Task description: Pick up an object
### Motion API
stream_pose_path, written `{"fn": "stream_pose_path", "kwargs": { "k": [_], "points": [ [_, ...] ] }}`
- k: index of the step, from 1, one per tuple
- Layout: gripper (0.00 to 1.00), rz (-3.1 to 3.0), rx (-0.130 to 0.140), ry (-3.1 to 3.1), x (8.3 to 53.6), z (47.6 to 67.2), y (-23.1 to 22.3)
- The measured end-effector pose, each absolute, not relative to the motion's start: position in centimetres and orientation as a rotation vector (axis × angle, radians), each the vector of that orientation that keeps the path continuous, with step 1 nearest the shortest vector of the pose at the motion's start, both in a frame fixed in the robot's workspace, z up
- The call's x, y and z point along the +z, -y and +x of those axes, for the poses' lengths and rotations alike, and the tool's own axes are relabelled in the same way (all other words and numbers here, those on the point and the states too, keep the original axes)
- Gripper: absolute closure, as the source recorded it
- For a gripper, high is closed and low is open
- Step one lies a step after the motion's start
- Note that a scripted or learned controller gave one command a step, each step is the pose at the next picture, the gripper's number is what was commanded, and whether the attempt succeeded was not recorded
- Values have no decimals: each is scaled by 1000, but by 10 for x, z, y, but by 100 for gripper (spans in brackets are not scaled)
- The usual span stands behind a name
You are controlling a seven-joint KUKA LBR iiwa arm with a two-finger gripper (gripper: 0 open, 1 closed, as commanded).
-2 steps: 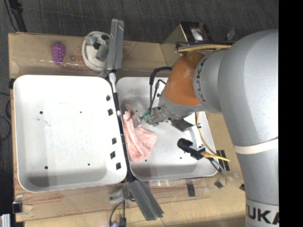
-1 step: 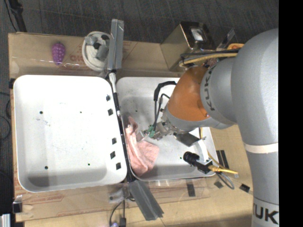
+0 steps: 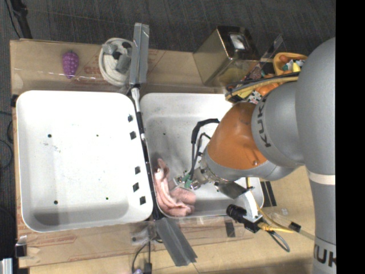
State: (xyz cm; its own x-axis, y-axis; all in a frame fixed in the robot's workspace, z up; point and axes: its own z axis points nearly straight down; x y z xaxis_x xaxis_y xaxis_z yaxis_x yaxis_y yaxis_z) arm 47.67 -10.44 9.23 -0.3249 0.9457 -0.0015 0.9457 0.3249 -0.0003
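- Camera view, nearest to the lens: my arm (image 3: 285, 119), grey with the orange band, big in frame from the right and covering much of the right bin (image 3: 171, 110).
- Gripper (image 3: 191, 180) sits low over the right bin's near-left part, wrist pointed down at the pink thing. Too small and cluttered with wiring for me to read the jaw gap; cannot tell whether it is spread or closed, and I see nothing clearly clamped.
- Target: pink soft object (image 3: 170, 194), a lumpy folded bundle, looks like a plush or rubbery toy. It lies in the right bin against its left wall, near the front corner, just beside the gripper tip, maybe touching; can't confirm.
- Handling guess: light, soft, squashy, not fragile. It will deform under the pinch, so a shallow grab could slip off a fold. I'd bite across the thick lump at its near end, not the thin strand running up along the wall.
- Risk: the bin wall is tight to its left, so one finger may hit the wall.
- Left bin (image 3: 74, 153): bare white floor, a few dark dots.
- Beyond the bins on the bench: purple object (image 3: 70, 63), white coiled roll (image 3: 116, 59), tan box (image 3: 228, 53). Well apart from the work.
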Motion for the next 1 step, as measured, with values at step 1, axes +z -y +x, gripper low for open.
{"fn": "stream_pose_path", "kwargs": {
  "k": [1],
  "points": [
    [100,1818,-2,-2561,102,477,104]
  ]
}}
